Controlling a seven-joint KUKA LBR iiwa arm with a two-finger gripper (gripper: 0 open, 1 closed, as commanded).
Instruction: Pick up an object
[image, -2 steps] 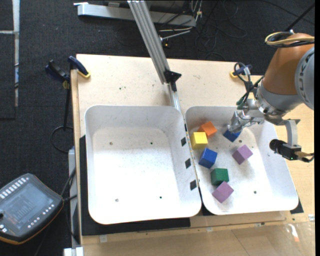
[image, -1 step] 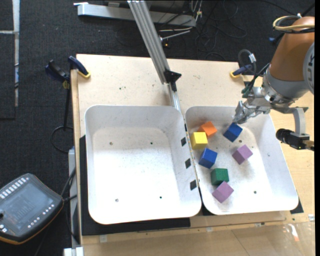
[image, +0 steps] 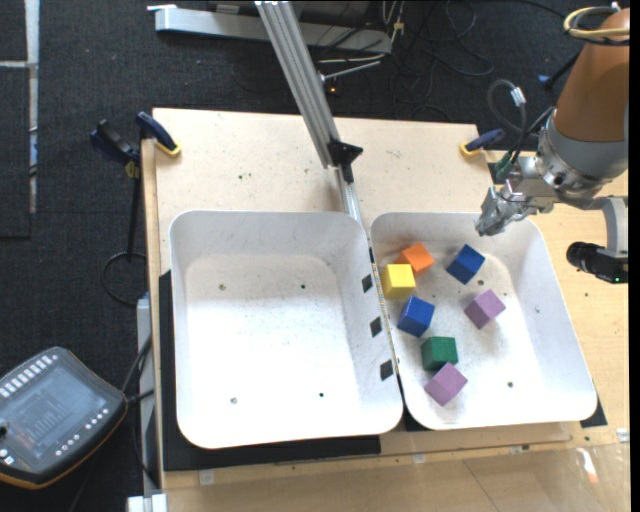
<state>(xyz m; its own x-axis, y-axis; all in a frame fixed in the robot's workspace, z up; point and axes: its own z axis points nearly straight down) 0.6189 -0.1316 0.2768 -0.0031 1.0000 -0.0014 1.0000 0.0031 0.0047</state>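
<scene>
Several small cubes lie in the right bin: an orange one, a yellow one, two blue ones, two purple ones and a green one. My gripper hangs over the bin's far rim, just up and right of the upper blue cube, with nothing seen between its fingers. The fingers look close together, but they are too small to judge.
The left bin sits beside the right one. A slanted metal pole rises from the bench behind the bins. Clamps grip the bench's far corners. A pendant lies at the lower left.
</scene>
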